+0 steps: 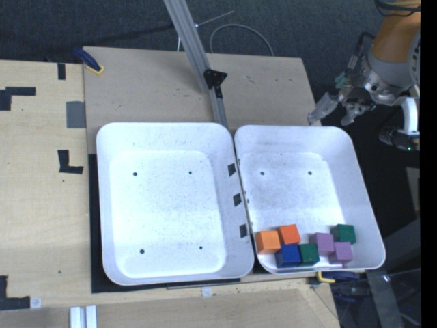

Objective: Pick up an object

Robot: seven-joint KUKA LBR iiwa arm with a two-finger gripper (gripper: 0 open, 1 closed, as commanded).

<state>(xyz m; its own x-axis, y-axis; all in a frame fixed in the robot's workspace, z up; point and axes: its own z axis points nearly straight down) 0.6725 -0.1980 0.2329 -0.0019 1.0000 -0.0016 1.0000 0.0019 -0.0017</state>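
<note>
Gripper [336, 109] hangs at upper right, off the right bin's [362, 183] far corner, fingers spread and holding nothing. Left bin [109, 183] first, then the cubes [305, 244] clustered lower right. I judge we're at approach; next I descend on one cube.

A grey metal pole [193, 43] slants across the bench's [136, 87] far edge; black tape marks [65, 161] dot its left side — a thin wire loop [239, 36] lies beyond.

Blocks [307, 244] crowded against right bin's [355, 162] near wall
</note>
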